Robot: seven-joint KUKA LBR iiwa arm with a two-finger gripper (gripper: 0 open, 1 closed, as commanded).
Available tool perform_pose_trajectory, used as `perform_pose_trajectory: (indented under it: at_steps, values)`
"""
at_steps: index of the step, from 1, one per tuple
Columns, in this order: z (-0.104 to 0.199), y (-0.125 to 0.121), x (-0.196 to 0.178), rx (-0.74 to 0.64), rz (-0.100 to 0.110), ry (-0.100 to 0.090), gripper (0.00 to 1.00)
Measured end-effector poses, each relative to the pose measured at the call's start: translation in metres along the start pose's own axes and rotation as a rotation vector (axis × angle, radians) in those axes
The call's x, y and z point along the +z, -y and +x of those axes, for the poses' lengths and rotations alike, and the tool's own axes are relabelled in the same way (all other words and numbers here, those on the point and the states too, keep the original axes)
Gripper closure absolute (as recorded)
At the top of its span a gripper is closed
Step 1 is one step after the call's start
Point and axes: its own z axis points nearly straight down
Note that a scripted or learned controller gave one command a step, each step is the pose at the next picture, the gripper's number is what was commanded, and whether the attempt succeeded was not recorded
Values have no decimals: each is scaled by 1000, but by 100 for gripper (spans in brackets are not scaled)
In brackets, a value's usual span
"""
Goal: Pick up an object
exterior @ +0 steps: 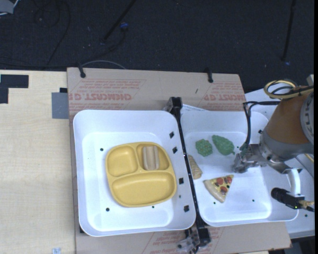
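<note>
Cardboard (148,89) lies under both white bins (90,142), dark floor (148,25) beyond; pincer (243,163) hovers in the right one, grip unreadable, pizza slice (220,187) just below-left.

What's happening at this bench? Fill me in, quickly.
The robot arm has its tool low in the right bin, beside two green pieces and above a pizza slice. Nothing is visibly picked up. A beige piece lies by the divider. The left bin holds a yellow tray.
</note>
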Motion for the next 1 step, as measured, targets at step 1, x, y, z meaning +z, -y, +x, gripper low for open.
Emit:
perform_pose_trajectory:
  at_steps: [1]
  values:
    - [2,0,-63,-5,-5,2,100]
